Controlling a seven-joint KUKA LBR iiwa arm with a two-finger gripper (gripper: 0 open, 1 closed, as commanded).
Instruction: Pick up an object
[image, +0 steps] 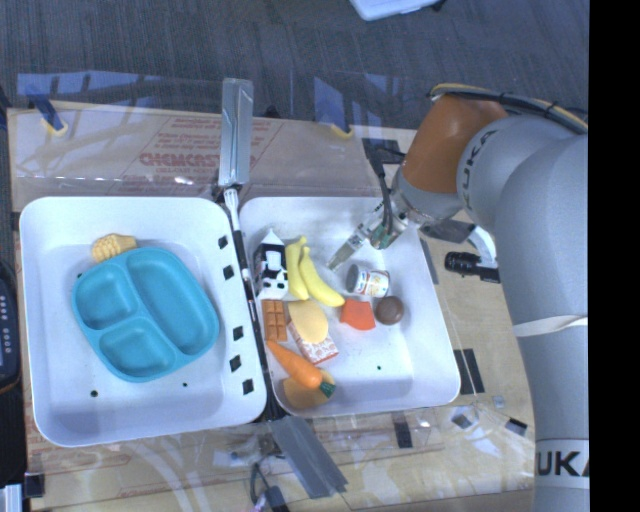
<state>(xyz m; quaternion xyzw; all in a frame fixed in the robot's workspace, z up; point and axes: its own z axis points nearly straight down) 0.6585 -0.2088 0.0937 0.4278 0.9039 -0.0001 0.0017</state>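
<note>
Down at the near edge of the right-hand white plastic bin (425, 375), an orange toy carrot (298, 368) lies slantwise across the near-left corner, and everything else is heaped against that bin's left wall: a brown waffle-like bar (274, 318), a pale yellow rounded piece on a printed packet (310, 330), two yellow toy bananas (308, 272), and a black-and-white toy carton (270, 264) at the far end of the pile. That crowding along the wall leaves the middle of the bin as the easy place to reach.

Now the grey two-finger gripper (352, 252) hangs over the bin's middle, slanting in from the far-right corner where the arm comes in, and its fingers look parted a little with nothing between them. Just beside the tips, toward the near side, lies a small white can with a printed label (371, 282), tipped on its side, and to my eye that is the likely target. It is short, round and glossy, so it may roll. An orange wedge (357, 315) and a dark brown ball (389, 310) sit just beside it.

Over in the left-hand white bin (50, 400), a blue three-compartment plate (145, 312) fills the middle, with a yellow toy corn cob (113, 245) at its far-left rim.
</note>
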